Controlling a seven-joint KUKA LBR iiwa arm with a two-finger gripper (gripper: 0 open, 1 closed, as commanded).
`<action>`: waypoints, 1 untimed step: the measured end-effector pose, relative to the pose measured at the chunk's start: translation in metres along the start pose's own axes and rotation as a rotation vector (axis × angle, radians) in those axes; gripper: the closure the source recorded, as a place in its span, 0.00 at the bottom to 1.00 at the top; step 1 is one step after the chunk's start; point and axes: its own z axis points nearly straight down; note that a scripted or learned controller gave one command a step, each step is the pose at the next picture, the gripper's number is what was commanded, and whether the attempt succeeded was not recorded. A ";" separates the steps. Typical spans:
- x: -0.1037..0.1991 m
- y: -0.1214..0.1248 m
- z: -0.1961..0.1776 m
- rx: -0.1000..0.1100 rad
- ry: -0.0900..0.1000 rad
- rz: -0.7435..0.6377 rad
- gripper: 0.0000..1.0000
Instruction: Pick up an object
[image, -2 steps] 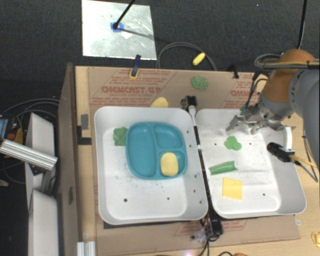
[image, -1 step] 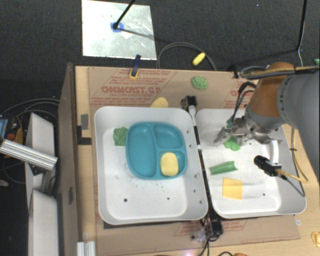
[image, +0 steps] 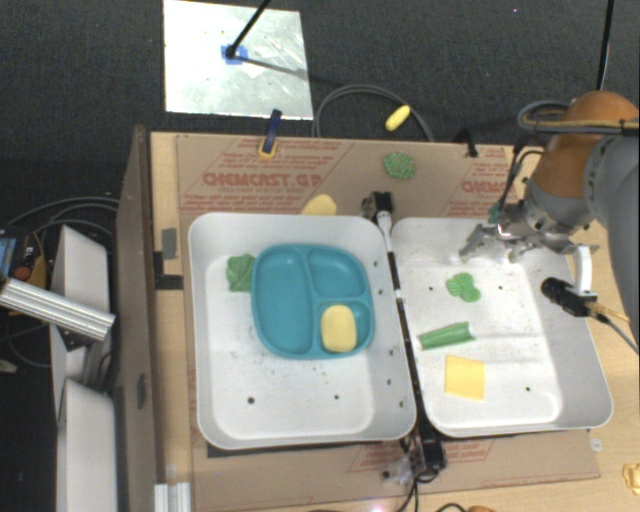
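**Over right bin, 1 o'clock corner: fingers spread, nothing held**

Over the right bin (image: 590, 400), near its 1 o'clock corner, sits the gripper (image: 507, 240). Fingers look released and spread, with nothing between them. They are just above the bin floor or on it; can't tell which. Arm comes in from 3 o'clock.

Right bin contents, all loose on the floor:
- green floret (image: 462, 288), near the centre toward 11 o'clock, closest thing to the gripper and lying at its 7 o'clock, apart from it
- green stick (image: 444, 335), at 8 o'clock of the bin, lying slantwise, just below the floret
- yellow square (image: 464, 378), at 7 o'clock, flat, near the stick but not touching it

Left bin (image: 215, 400): blue tray (image: 285, 300) with compartments fills the middle. Yellow lump (image: 339, 327) sits in the tray's 4 o'clock compartment. Green leaf (image: 240, 272) lies on the bin floor against the tray's 10 o'clock edge.

Surface (image: 250, 180) beyond the bins: yellow piece (image: 320, 206) touching the left bin's 12 o'clock rim, and a green piece (image: 400, 165) farther back, at 11 o'clock of the right bin.
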 end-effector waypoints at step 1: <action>0.041 -0.031 0.017 0.010 0.006 -0.006 0.00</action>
